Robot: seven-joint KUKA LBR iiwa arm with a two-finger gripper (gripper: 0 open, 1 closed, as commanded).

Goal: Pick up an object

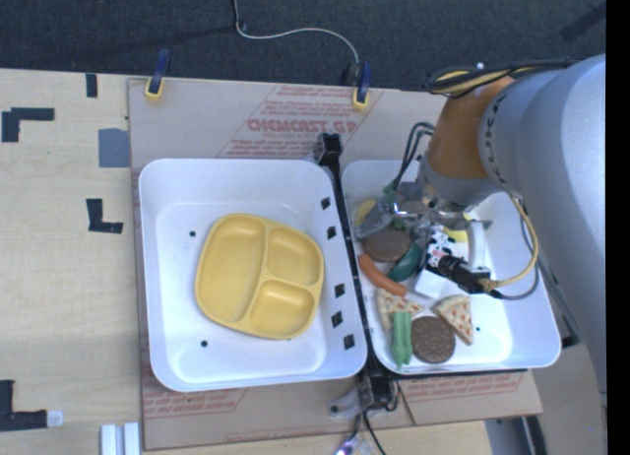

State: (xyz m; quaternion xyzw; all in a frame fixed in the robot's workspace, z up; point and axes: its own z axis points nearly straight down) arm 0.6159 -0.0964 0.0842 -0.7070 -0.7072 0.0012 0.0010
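The right bin point(527, 340) holds several toy foods. Among them are a brown round patty point(386, 244), an orange carrot-like stick point(378, 273), a teal piece point(407, 265), a green cucumber point(402, 337), a dark brown cookie point(432, 340) and a pizza slice point(457, 317). A yellow piece point(366, 212) peeks out at the bin's upper left. My gripper point(423, 246) hangs low over the middle of this bin, right beside the patty and just above the teal piece. Whether it touches either one is hidden by the wrist.
The left bin point(172, 197) carries a yellow divided plate point(261, 274). A black divider strip point(340, 246) runs between the bins. The grey arm with its orange band point(463, 133) covers the right bin's upper right, and a yellow cable point(527, 256) loops beside the wrist.
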